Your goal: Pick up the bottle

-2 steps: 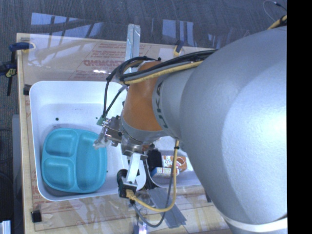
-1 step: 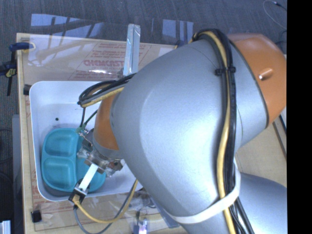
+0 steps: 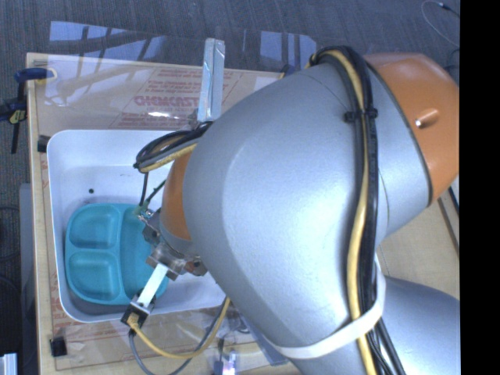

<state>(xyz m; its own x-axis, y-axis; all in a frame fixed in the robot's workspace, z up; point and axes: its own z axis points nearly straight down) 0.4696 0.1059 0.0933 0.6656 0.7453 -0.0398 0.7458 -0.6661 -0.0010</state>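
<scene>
gripper (image 3: 158, 244) low in white bin (image 3: 58, 162) | grip state: cannot tell | teal divided tray (image 3: 94, 256) touching or just view-left of jaws | bottle's bearing, long axis: cannot tell

— Bottle: colour, pose, place?
— Cannot tell any of the three. Hidden from this angle.
— Hidden by what?
— Grey arm (image 3: 312, 209), blocking centre and right of the frame and much of the white bin (image 3: 58, 178) at left.
</scene>
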